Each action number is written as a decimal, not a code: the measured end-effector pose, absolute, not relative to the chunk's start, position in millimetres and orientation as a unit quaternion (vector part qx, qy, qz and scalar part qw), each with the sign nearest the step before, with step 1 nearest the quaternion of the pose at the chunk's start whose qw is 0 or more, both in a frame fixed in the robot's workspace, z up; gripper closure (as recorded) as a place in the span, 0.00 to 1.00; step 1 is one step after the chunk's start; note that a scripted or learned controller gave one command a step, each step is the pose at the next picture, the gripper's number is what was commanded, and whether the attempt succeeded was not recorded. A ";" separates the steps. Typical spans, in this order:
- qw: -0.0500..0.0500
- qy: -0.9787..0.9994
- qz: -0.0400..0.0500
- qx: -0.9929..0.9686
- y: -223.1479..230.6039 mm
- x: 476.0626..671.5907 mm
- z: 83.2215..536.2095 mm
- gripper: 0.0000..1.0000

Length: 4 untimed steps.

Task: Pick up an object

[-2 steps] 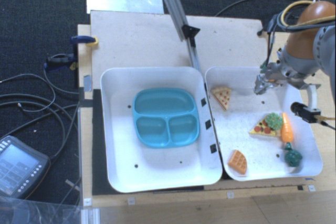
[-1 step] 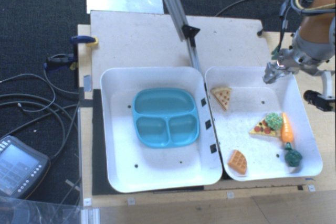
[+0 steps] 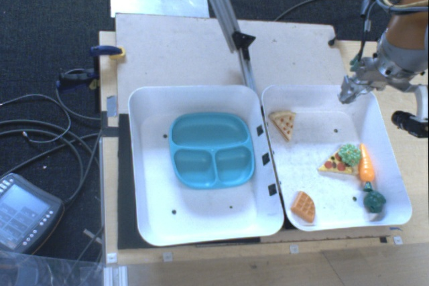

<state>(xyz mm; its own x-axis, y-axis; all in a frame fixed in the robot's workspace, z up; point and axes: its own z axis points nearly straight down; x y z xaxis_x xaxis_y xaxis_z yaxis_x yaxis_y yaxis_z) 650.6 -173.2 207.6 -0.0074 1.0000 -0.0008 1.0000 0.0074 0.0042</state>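
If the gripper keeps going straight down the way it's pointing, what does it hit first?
Probably the bare floor of the right white bin near its far corner; the gripper points there, though depth is unclear.

Two bins sit side by side on the worktop (image 3: 201, 50): the left bin (image 3: 151, 211) holds a divided plate (image 3: 212, 149) at its centre. In the right bin (image 3: 322, 137), a pizza slice (image 3: 284, 123) lies upper left, a waffle piece (image 3: 303, 207) lower left, and a second pizza slice (image 3: 334, 165), a broccoli floret (image 3: 349, 154), a carrot (image 3: 366, 165) and a leafy piece (image 3: 373, 200) cluster along the right side. The gripper (image 3: 348, 94) hangs over this bin's upper right corner.
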 end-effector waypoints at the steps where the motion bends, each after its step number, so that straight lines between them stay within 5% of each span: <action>1: -0.001 0.711 0.001 0.704 -118.8 623.4 216.6 1.00; 4: -0.001 0.711 0.001 0.703 31.3 577.6 234.2 1.00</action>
